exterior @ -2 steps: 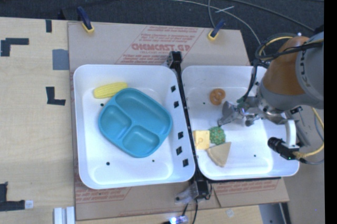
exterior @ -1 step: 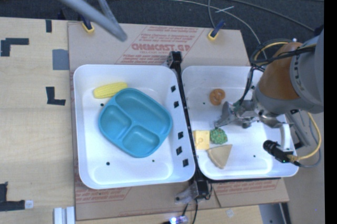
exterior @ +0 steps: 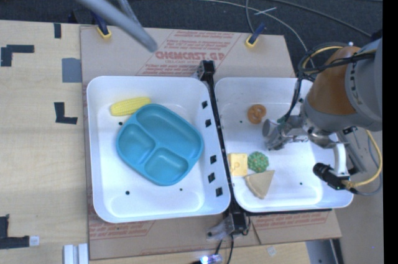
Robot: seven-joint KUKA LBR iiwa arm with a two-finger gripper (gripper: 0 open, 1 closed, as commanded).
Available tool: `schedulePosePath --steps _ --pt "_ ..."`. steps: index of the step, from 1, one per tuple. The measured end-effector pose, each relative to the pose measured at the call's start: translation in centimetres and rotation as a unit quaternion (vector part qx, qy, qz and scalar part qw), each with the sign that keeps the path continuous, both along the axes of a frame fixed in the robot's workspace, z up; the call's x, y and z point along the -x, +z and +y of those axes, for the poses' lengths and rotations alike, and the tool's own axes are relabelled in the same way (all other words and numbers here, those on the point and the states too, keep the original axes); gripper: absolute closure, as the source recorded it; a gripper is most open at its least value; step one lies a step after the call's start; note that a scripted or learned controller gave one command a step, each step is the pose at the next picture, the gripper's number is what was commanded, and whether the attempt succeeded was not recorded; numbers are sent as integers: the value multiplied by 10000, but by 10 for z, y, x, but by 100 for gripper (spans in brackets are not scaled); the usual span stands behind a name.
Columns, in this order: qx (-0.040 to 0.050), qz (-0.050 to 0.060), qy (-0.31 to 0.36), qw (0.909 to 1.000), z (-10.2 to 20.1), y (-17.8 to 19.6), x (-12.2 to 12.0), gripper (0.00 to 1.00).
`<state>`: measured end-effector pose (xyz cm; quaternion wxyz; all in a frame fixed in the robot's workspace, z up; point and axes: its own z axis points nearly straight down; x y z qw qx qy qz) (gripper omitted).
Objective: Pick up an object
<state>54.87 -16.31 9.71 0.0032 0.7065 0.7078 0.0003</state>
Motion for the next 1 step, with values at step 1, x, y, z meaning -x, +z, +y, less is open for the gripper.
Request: schedulePosePath --steps 1 --pt "-18 17 -4 10000 -1 42 0 100"
